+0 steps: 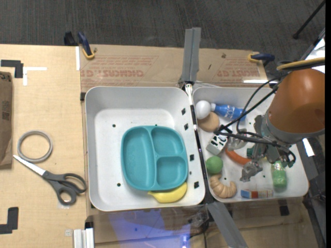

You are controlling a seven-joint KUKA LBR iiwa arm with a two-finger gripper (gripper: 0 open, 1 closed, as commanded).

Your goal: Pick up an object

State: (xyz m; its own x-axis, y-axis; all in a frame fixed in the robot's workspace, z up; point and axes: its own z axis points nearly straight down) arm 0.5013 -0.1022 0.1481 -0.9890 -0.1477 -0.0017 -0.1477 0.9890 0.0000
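The arm (pixel 297 105) reached in from the right over the right bin (pixel 295 190), its orange band sitting above the wrist, and the gripper (pixel 252 170) hung low among the clutter there; whether it was open or closed could not be told from this angle, and nothing could be made out between its tips. Just beside it lay an orange carrot-like piece (pixel 237 157), with a green ball (pixel 214 164) and a croissant (pixel 223 188) nearer the divider. A green bottle-shaped item (pixel 279 176) lay by the bin's right side, and a blue bottle (pixel 226 110) and a white ball (pixel 202 108) sat toward the far end. The left bin (pixel 103 118) held a teal divided plate (pixel 154 157) with a banana (pixel 169 194) touching its near edge. On the bench to the left lay scissors (pixel 54 179) and a roll of tape (pixel 35 145).
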